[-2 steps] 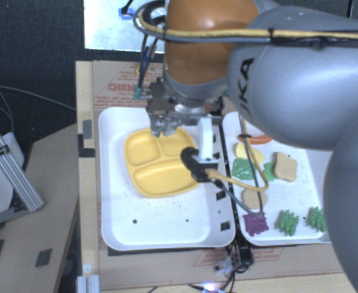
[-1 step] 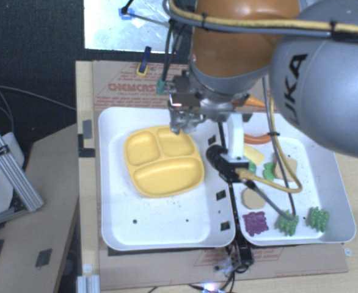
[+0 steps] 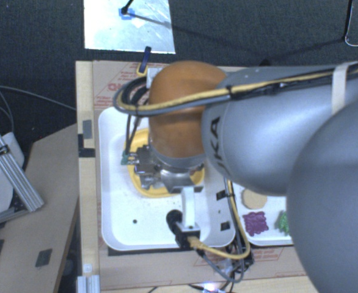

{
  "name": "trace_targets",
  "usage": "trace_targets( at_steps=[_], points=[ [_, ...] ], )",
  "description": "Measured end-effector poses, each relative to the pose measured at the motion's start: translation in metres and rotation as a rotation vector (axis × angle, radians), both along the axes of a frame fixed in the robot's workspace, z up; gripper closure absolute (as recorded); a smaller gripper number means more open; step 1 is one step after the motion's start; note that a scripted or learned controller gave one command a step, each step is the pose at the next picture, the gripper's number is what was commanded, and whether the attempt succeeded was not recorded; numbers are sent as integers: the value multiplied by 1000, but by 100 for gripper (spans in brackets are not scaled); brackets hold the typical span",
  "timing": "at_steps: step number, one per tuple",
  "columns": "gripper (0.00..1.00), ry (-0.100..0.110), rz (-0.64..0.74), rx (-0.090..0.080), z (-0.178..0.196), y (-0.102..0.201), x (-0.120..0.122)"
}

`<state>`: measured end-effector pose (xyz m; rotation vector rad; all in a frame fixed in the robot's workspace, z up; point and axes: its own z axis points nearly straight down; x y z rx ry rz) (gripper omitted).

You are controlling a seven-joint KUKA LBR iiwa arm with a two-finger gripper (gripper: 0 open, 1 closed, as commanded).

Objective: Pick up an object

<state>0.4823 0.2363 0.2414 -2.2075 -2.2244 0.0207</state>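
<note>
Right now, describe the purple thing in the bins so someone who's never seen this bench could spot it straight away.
Find the right-hand white bin, mostly hidden under the big grey arm. In the visible strip along its near edge lies the purple object, a small, bumpy cluster. It sits just below a pale tan round piece and left of a green object; it is the only purple thing there.

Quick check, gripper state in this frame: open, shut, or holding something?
Gripper: cannot be told; the wrist covers it, low over the yellow object in the left bin.
</note>
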Motion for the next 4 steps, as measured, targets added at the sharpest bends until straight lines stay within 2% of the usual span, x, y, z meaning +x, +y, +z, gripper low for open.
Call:
trace_targets(
  at_steps=[1,2,3,4],
  points=[
    [100,-17,-6,8,-160,-1,36],
    [0,-2,-8,3,-158,-3,32],
    [0,-8,-14,2,-158,-110,68],
    [0,-33,-14,0,-49,-201,137]
  ],
)
